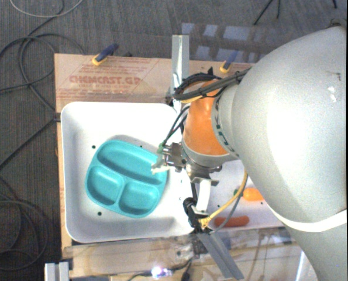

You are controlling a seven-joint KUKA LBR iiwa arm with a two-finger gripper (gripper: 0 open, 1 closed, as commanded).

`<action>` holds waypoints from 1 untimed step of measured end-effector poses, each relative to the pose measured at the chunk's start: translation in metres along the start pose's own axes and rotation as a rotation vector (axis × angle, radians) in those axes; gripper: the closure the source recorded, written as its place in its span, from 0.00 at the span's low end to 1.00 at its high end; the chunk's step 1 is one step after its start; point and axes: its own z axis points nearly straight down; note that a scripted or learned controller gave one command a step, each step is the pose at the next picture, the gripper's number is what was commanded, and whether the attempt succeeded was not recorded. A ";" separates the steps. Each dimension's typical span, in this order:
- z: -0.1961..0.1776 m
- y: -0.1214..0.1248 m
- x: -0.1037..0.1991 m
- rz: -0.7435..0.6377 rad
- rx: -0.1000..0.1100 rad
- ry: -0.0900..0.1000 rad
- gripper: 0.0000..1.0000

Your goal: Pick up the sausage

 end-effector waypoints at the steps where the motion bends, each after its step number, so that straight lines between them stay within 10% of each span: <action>1: -0.047 0.017 -0.017 0.110 0.050 0.011 0.00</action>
